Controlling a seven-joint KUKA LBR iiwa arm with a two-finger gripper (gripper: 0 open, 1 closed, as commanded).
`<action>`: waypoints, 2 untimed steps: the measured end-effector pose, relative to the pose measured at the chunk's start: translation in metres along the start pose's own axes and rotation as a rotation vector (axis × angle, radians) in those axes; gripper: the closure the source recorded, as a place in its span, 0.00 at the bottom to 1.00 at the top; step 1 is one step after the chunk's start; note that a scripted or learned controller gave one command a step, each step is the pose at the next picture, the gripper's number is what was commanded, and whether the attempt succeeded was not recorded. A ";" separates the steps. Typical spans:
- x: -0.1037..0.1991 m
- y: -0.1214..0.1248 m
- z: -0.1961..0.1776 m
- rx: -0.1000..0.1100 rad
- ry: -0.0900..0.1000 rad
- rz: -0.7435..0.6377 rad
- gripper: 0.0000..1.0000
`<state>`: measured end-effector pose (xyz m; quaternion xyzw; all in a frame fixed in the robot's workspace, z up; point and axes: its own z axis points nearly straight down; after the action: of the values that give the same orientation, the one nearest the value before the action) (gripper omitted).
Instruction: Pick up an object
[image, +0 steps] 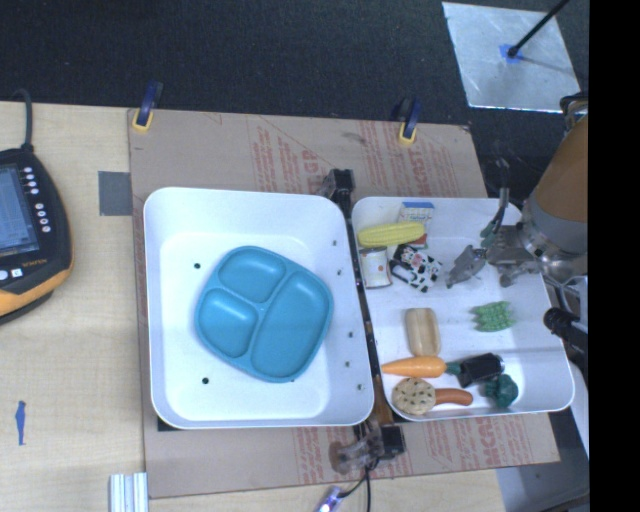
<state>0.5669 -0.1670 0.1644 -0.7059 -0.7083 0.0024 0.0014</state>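
Gripper (468, 266) — toy cow (417, 268) beside, corn (391, 235) near.

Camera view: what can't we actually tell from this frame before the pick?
- Gripper: over the right bin, metal fingers too small and dark to read as open or shut, or holding anything.
- Arm: cut off by the frame's right side.
- Small box at the bin's far wall: label too small to read.
- Black and teal item: shape too blurred to identify.
- Pendant: cut by the left edge.
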 end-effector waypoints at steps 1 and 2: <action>0.032 -0.031 0.019 -0.001 0.001 -0.002 0.00; 0.030 -0.007 0.038 -0.002 0.000 -0.002 0.00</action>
<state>0.5598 -0.1367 0.1265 -0.7052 -0.7090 0.0016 0.0005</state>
